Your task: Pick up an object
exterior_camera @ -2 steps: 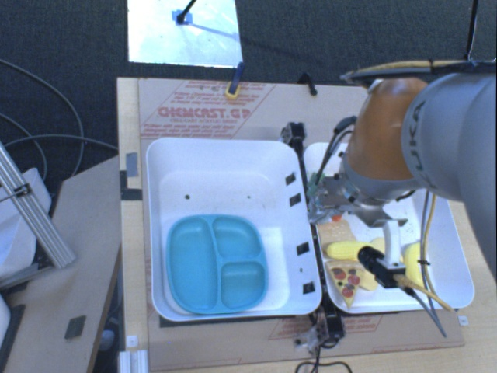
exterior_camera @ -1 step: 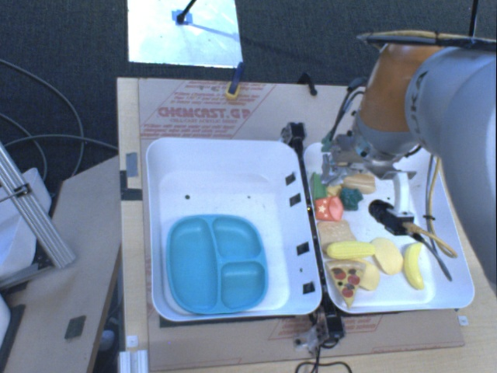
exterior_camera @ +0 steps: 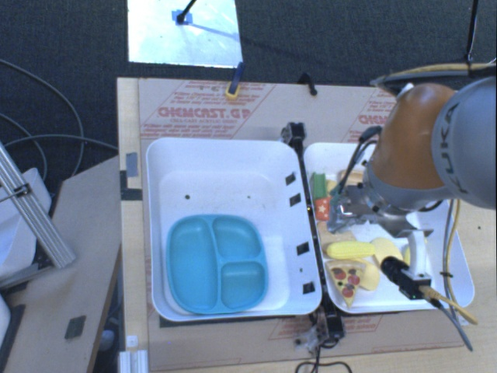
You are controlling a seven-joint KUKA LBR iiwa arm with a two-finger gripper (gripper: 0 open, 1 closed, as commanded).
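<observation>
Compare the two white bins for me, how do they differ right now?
The left bin carries one blue divided tray; the right bin carries several small toy foods, such as a yellow corn piece and a pizza slice. The arm hangs over the right bin, not the left. Both are shallow and white.

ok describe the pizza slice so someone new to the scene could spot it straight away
Look in the right white bin, at its near left corner. The pizza slice lies there just below the yellow corn cob; it alone is a tan wedge dotted with red rounds.

Light-blue tray point(exterior_camera: 215, 264) in white left bin point(exterior_camera: 225, 158); yellow banana point(exterior_camera: 351, 250); pizza slice point(exterior_camera: 347, 277) red-dotted.
</observation>
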